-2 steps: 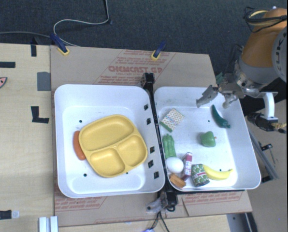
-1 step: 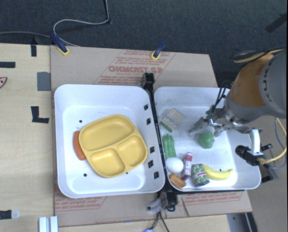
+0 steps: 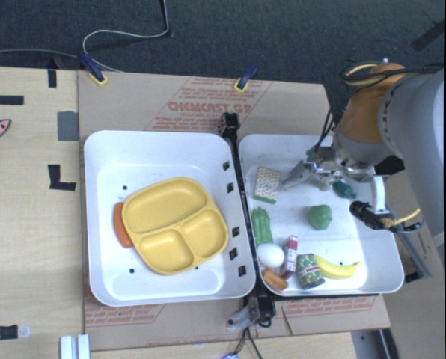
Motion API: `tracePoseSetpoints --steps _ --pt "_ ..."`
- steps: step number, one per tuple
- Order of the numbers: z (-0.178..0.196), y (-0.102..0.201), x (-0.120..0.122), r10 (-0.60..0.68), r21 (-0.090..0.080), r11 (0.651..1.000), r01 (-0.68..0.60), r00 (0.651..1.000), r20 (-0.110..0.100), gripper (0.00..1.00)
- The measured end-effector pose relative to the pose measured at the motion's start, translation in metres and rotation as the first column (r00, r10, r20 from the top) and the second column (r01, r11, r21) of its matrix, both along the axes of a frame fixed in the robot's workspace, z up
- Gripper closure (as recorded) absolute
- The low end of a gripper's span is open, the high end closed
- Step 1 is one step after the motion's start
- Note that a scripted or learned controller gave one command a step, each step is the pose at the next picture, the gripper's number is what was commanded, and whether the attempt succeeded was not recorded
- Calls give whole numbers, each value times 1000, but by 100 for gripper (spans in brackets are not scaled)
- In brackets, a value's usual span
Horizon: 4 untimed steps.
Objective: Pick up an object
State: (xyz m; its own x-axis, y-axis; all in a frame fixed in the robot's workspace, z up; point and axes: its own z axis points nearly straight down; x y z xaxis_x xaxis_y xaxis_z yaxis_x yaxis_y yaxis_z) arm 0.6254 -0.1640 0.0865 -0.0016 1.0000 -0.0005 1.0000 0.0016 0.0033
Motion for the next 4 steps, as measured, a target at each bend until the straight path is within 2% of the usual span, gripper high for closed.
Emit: tracePoseSetpoints --steps 1,2,3,4 --pt "0 10 -113 -3 0 1000 3 1000 -3 0" --pt "0 13 -39 0 -2 1000 0 1000 4 0" --pt "10 13 -39 0 -3 1000 0 1000 3 100" --pt "10 13 -39 0 -2 1000 0 1000 3 0"
